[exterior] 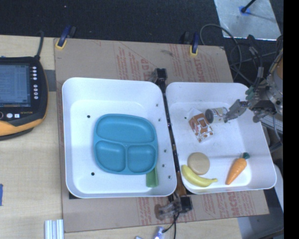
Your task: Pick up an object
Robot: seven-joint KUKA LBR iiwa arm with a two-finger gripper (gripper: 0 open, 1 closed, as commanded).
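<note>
While two white bins sit side by side on a brown cardboard sheet [139,59], their contents differ sharply. The left bin [77,91] holds a blue divided plate [124,143] near its centre, with a small green block [152,179] just beside the plate at five o'clock, against the bin's near wall. The right bin [259,180] holds a crumpled packet [201,126] with red and white print near its centre, and a small cylinder [215,115] touching or nearly touching the packet at one o'clock. A round tan disc [198,163] lies at six o'clock from the packet, a banana [198,179] touches it below, and a toy carrot [236,169] lies at three o'clock from the disc, well apart from it.

At three o'clock of the right bin the gripper [245,109] reaches in over the rim, its two fingers spread apart with nothing between them; one fingertip [233,110] sits just beside the cylinder's right end.

At nine o'clock of the left bin lies a teach pendant [15,96] with a lit screen, cut off by the frame edge. Clamps [63,38] pin the cardboard's far edge. Cables [224,39] loop at one o'clock. Most of the arm is cut off, and the cylinder is too small to identify.
</note>
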